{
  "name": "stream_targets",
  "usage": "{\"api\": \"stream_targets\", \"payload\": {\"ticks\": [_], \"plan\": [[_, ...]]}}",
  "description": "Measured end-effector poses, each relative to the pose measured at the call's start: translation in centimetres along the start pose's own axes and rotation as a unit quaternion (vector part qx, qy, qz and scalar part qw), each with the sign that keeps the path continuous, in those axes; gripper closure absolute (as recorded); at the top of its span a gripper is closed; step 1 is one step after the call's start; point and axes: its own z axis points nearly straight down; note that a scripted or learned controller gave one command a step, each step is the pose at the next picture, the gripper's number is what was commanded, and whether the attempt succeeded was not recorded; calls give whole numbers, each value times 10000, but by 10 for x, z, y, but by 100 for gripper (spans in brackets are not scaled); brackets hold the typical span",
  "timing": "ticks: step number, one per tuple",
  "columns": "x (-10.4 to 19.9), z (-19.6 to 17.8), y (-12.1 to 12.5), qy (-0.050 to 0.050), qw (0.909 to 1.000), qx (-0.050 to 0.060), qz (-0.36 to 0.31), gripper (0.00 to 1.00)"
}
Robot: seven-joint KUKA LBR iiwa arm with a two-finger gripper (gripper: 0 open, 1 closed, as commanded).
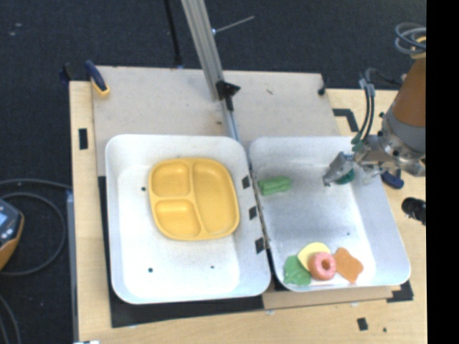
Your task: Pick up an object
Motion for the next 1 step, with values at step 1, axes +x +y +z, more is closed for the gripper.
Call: {"api": "stream_targets", "payload": {"ticks": [1], "plan": [[4,44,3,2,10000,17,4,0]]}}
